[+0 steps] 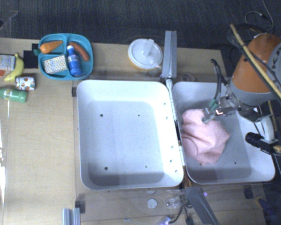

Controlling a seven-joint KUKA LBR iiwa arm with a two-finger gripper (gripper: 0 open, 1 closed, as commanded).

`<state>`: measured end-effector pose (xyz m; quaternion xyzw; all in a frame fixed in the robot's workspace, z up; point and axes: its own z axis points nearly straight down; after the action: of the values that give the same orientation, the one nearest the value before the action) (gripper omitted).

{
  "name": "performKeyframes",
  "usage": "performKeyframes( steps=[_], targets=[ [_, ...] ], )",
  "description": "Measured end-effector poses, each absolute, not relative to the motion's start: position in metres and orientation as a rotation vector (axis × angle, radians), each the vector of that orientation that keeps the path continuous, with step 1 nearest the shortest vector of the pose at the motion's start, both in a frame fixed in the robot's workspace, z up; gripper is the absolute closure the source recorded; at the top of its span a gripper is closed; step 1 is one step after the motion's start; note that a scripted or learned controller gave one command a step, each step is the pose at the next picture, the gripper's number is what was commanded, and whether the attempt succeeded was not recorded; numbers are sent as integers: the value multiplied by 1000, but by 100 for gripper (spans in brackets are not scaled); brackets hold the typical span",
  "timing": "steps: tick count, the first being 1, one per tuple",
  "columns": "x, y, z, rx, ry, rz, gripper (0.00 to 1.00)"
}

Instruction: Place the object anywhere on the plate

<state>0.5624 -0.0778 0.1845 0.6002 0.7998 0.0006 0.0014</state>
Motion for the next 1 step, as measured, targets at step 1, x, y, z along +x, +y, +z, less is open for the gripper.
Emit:
performKeyframes(
  steps=[1],
  targets=[
    [564,-76,225,1875,2517,3,100]
  ],
)
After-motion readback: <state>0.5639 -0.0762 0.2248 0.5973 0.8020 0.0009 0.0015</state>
